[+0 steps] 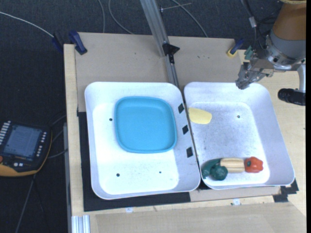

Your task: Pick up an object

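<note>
Hovering gripper [243, 83] over right bin's [272, 130] far rim, grip state unclear (too small); next, dropping onto yellow piece [199, 116] probably.

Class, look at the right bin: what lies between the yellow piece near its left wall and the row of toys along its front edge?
In the camera view, only bare speckled bin floor separates the yellow piece from the toys.
</note>
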{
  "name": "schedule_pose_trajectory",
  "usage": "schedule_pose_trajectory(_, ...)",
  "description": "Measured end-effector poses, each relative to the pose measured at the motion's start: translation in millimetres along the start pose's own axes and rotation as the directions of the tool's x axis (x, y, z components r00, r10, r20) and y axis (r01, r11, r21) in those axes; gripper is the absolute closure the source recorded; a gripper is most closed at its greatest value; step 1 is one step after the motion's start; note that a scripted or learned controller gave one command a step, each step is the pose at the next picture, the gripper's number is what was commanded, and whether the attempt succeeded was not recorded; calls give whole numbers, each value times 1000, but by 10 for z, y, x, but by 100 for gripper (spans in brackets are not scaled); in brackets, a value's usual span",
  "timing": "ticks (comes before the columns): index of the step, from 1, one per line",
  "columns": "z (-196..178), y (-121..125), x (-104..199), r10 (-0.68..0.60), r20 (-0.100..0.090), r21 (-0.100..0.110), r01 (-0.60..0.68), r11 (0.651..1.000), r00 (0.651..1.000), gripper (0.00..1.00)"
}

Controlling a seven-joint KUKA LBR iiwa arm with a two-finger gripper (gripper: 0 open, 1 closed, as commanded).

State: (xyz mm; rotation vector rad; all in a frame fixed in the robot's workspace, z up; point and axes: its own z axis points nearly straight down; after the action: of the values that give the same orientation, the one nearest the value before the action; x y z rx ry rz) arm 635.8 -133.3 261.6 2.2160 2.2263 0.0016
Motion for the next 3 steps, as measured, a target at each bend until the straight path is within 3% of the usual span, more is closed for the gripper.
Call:
schedule_pose_trajectory(1, -20, -142, 472, 1, 0, 0, -1, 1000, 1000, 100)
schedule_pose_trajectory(3, 10, -143, 1467, 0, -1, 1, 0, 1000, 1000, 100)
